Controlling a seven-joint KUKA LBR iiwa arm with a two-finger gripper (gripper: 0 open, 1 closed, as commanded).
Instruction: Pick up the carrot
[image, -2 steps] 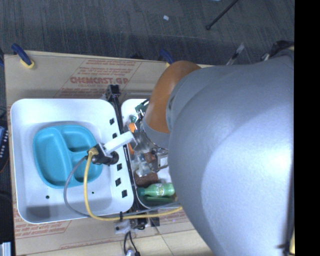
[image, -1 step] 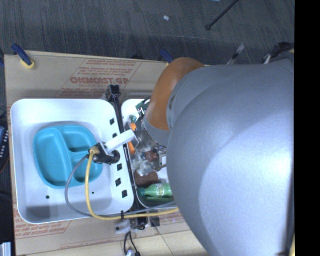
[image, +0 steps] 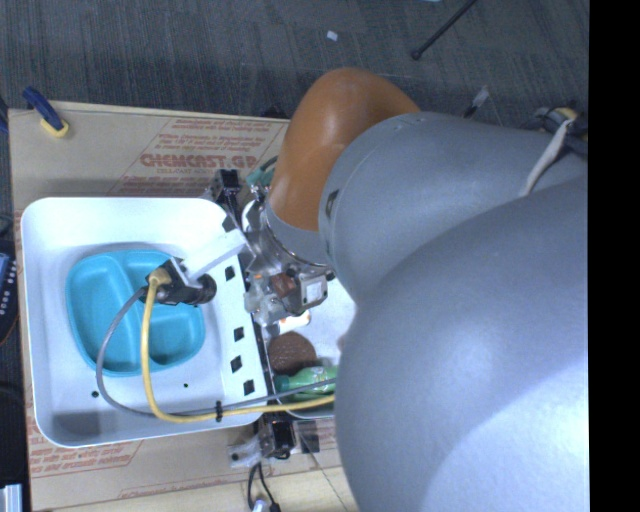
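- Much of the right half of the camera view is being taken up by the grey arm (image: 470, 300); its orange band (image: 320, 140) is being shown near the top centre, above the wrist.
- The gripper (image: 280, 290) is being held low over the strip where the two white bins meet; its metal body is being seen from above, and whether it is open or closed cannot be told, nor whether anything is being held.
- A small orange-and-white piece (image: 293, 322), possibly the carrot, is being glimpsed just below the gripper, at the near edge of the right bin; its identity cannot be told for certain.
- A brown round object (image: 291, 351) is being shown just below that piece; a green object (image: 308, 379) is lying just beneath it, partly covered by the arm.
- The left bin (image: 60, 300) is being occupied by a blue divided tray (image: 120, 320); a grey and a yellow cable (image: 150, 380) are being looped across the tray and the bin floor.
- Both bins are being borne by a sheet of printed cardboard (image: 150, 140).
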